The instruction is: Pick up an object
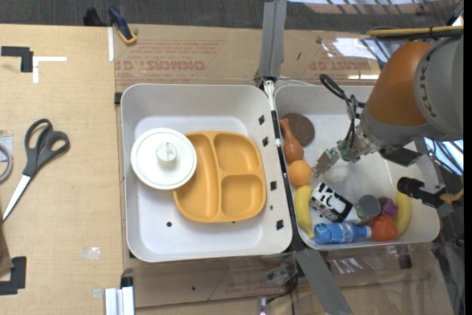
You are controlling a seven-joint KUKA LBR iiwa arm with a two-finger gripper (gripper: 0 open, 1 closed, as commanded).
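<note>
Objects for picking lie in the right bin point(424, 236), crowded along its left wall and near edge. A brown disc-shaped item point(300, 127) sits at the far left, with an orange, carrot-like piece point(290, 145) beside it and a round orange point(299, 172) just nearer. A banana point(303, 207) runs along the left wall toward the near edge. Next to it is a black-and-white patterned item point(329, 201), then a blue bottle point(341, 233) lying on its side along the near wall, a grey round object point(368, 206), a red piece point(384, 228) and a second banana point(403, 211) at the right.

The arm point(413, 88) comes in from the right and far side, its orange band above the right bin, and bends down and leftward into that bin. The gripper point(327, 158) points toward the left wall, its fingers set narrowly apart with nothing between them, just right of the round orange and apart from it.

The left bin point(140, 232) holds a yellow divided tray point(221, 177) with a white round lid point(164, 157) overlapping its left edge. Scissors point(33, 155) lie on the desk point(59, 232) to the left.
</note>
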